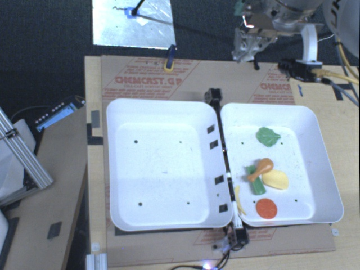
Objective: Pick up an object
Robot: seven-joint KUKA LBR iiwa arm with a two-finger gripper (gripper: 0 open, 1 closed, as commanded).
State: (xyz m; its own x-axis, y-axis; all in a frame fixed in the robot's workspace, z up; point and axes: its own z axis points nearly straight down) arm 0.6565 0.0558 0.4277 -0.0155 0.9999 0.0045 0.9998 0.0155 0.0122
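The hand hangs high beyond the right bin; I can't tell how it's set. The toys sit toward us, below it: green leaf nearest, then drumstick, lemon, red disc.

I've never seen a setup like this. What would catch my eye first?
Probably the small heap of bright toy food in the right bin: a green leaf at the back, an orange drumstick touching a yellow piece, and a red disc nearest the front. Next, the gripper hanging beyond the bins' far edge, over the cardboard.
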